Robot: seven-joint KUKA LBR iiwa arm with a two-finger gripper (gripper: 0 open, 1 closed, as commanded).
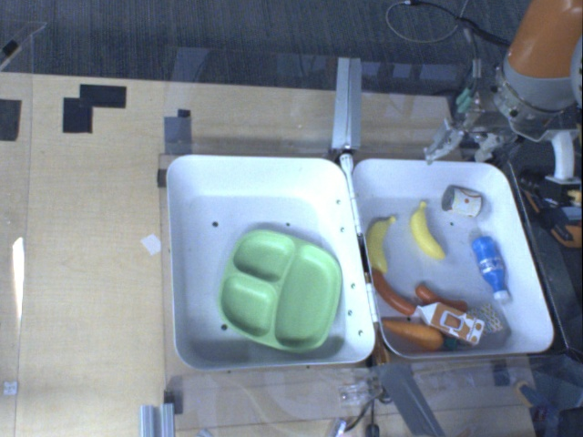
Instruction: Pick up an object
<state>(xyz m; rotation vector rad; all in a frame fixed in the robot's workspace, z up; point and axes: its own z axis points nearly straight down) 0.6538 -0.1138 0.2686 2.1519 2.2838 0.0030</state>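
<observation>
My gripper hangs over the far rim of the right bin, below the orange band of the arm, open with nothing between its fingers. In the right bin lie two yellow bananas, a small grey and white cup on its side, a blue bottle, a red sausage, an orange carrot and an orange and white carton. The cup is the nearest thing to the gripper, a little below it.
The left bin holds a green divided plate. A metal post stands at the far end of the divider between the bins. Cables run behind the arm at the top right.
</observation>
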